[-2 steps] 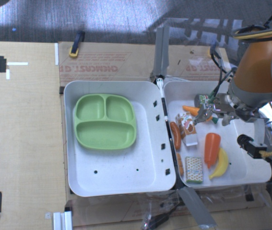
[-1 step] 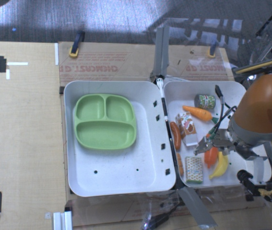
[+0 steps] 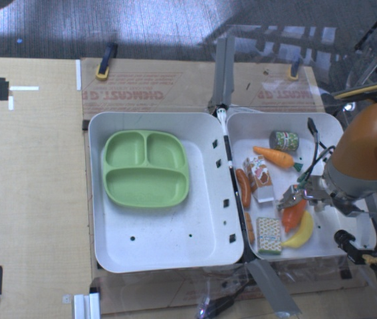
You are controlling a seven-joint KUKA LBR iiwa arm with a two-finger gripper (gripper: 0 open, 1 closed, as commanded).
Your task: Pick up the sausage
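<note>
Gripper [image 3: 299, 197]: finger state indeterminate. Sausage [image 3: 243, 187] lies to its left, beyond the carton [image 3: 261, 178]. Risk: grabbing the red pepper [image 3: 293, 214] underneath.

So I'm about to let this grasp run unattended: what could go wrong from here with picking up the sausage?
1. The hand sits over the red pepper and banana, away from the sausage, so it may grab the wrong item.
2. The sausage lies along the right bin's left wall, beside the small carton, leaving little finger room.
</note>
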